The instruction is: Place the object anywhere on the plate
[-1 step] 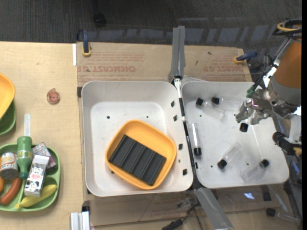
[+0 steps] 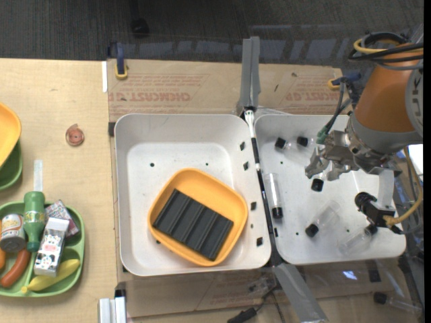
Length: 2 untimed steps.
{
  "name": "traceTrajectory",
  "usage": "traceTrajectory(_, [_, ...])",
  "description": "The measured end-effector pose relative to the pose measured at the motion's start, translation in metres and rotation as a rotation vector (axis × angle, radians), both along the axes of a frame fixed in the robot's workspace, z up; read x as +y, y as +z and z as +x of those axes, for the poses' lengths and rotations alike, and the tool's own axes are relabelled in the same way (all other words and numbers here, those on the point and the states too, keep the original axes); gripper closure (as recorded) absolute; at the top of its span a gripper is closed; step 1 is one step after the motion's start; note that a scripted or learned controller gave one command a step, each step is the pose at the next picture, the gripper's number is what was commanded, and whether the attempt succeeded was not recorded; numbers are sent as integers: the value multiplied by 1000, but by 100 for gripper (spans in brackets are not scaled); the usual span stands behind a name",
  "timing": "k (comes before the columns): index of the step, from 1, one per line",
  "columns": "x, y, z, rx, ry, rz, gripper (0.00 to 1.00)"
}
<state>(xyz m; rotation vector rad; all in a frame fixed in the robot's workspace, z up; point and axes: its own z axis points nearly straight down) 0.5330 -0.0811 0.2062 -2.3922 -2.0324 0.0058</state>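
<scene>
A yellow plate (image 2: 196,179) lies tilted in the left bin (image 2: 135,140). On it rests a dark grey ribbed slab (image 2: 193,224), covering most of the plate's middle. My gripper (image 2: 326,169) hangs over the right bin (image 2: 377,247), near its upper middle, well to the right of the plate and apart from the slab. A small black piece (image 2: 316,184) lies just below the gripper; whether the gripper touches it cannot be made out.
The right bin holds several small black pieces (image 2: 312,230), a clear tube with a black cap (image 2: 273,192) along its left wall, and clear plastic bits (image 2: 353,242). A green tray of toy food (image 2: 75,258) and a yellow bowl (image 2: 7,136) sit on the bench at far left.
</scene>
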Motion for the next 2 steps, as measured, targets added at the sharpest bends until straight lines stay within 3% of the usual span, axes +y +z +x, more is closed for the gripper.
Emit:
traceTrajectory(1, [79,-16,6,0,209,0,100])
traceTrajectory(2, [79,-16,6,-1,209,0,0])
